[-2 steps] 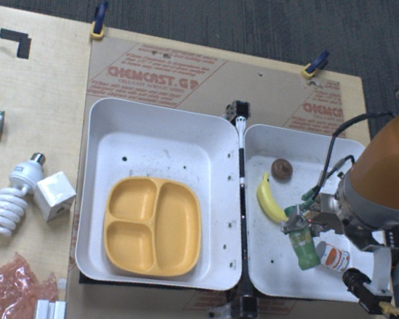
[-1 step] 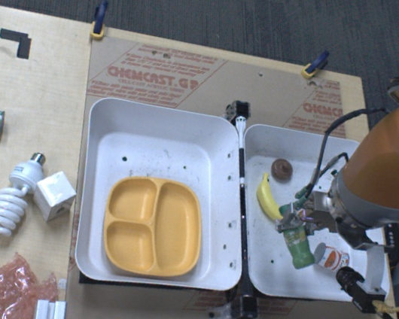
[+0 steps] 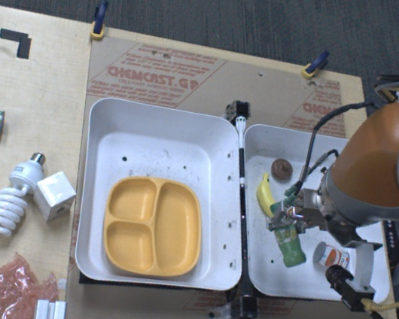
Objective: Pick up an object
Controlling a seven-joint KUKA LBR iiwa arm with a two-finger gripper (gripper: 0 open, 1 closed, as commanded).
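Down in the right bin point(image 3: 255, 275), the gripper point(image 3: 286, 218) sits over the neck end of a green bottle point(image 3: 291, 247), which lies on the floor slanting toward five o'clock. From this slant I cannot tell whether the jaws are apart or clamped on the bottle. A banana point(image 3: 265, 193) lies just beside the gripper at ten o'clock, and a small brown round thing point(image 3: 282, 169) sits near it at twelve. At three o'clock from the bottle rests a small white tub with a red label point(image 3: 333, 257). The bottle looks the likeliest target, judging by where the arm hangs. The left bin point(image 3: 97, 175) holds a yellow divided plate point(image 3: 153, 225), well apart.
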